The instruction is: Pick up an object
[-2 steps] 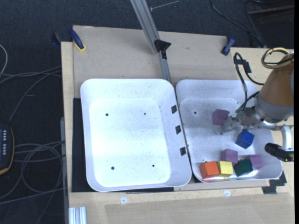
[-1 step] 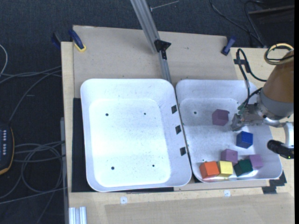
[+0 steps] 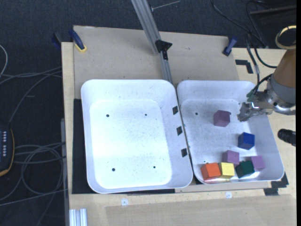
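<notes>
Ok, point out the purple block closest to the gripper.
The purple block alone in the upper part of the right bin, just left of the gripper. The other two purple ones sit near the bin's bottom edge.

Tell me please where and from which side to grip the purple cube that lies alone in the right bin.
Grip the lone purple cube on two opposite flat side faces, coming straight down from above. It stands apart from the other blocks and from the bin wall, so both sides are free for the jaws. The gripper is already just to its right.
</notes>
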Controlling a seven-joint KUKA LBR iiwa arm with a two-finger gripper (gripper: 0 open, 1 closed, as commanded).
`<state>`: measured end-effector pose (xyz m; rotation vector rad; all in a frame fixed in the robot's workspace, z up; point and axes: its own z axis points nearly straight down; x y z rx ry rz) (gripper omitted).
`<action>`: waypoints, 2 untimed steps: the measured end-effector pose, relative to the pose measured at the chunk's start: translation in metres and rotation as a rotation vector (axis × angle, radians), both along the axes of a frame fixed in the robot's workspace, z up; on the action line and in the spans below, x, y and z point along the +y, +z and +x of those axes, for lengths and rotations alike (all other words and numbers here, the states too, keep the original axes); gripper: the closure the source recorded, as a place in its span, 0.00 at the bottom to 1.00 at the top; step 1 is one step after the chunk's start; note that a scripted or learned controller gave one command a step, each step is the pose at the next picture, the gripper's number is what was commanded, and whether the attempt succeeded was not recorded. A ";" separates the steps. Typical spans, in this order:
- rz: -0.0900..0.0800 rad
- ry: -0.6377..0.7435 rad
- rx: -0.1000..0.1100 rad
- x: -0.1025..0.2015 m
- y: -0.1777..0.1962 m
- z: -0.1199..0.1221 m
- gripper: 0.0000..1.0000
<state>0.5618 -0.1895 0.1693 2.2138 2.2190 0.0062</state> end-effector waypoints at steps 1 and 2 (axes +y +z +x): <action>0.000 0.000 0.000 0.007 0.055 -0.006 1.00; 0.001 0.000 0.004 0.007 0.061 -0.005 1.00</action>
